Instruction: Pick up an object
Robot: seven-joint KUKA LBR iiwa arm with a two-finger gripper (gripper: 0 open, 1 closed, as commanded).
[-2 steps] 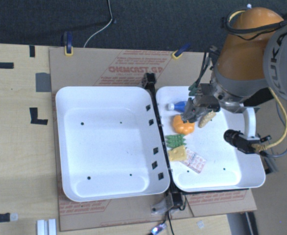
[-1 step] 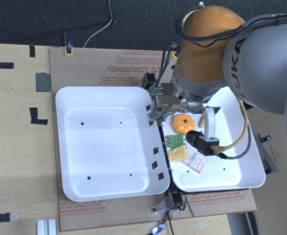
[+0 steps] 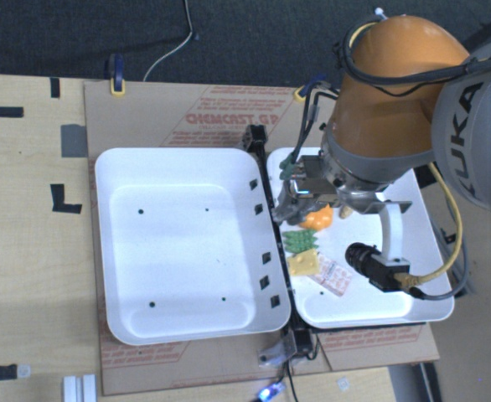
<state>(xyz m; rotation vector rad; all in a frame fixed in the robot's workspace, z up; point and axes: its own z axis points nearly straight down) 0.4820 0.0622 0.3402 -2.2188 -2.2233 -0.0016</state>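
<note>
My gripper [image 3: 298,201] hangs low over the left part of the right bin [image 3: 413,304], under the orange wrist band. Just right of it lies an orange object [image 3: 317,219]. Below that sit a green object [image 3: 298,240], a yellow one [image 3: 305,263] and a pale pink packet [image 3: 334,278]. The arm's body hides most of the gripper, and I cannot see how its fingers stand or whether anything is between them.
The left bin [image 3: 178,249] lies beside the right one, split from it by a black divider with clips [image 3: 266,224]. A black cylinder with a yellow cable [image 3: 375,265] sticks out from the arm over the right bin. Cardboard underlies both bins.
</note>
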